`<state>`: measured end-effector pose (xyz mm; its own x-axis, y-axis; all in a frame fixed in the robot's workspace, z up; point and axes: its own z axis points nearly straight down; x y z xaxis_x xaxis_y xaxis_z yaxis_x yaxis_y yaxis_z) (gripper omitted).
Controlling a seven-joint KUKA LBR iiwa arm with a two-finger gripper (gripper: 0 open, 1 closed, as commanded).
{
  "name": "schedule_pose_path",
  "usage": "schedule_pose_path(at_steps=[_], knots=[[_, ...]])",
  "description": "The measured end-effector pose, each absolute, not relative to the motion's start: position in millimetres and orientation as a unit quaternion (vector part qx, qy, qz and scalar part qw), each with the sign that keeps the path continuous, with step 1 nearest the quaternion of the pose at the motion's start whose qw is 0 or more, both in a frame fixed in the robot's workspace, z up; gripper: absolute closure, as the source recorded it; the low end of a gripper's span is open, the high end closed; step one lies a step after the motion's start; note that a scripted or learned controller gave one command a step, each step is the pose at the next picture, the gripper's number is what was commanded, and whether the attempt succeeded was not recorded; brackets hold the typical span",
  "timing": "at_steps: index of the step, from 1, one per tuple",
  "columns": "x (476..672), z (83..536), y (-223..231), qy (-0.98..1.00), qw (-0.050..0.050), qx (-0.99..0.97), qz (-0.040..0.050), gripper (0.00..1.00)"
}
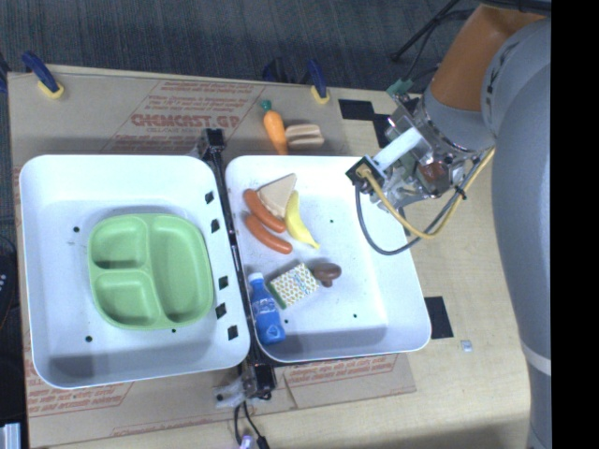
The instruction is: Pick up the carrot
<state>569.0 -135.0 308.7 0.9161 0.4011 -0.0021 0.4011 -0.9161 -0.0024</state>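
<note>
Carrot outside the right bin, gripper well apart from it.
In the camera view, the carrot (273, 129) is seen just beyond the right bin's (367, 293) far rim, beside a bun (304, 137). The gripper (418, 176) is poised over that bin's right rim, and its grip state cannot be told. The orange sausages (265, 223) inside the bin could be taken for the carrot, or the bun knocked on descent.

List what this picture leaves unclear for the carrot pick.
1. Camera view: whether the carrot touches the bun beside it; too small to tell.
2. Camera view: what the brown item in the right bin is; small and blurred.
3. Camera view: the arm, its upper part cut off by the top edge.
</note>
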Motion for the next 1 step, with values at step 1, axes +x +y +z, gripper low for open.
schedule_pose_path(at_steps=[1], knots=[[538.2,226.9,-48.6,-0.271,0.002,-0.963,0.0034,1.0]])
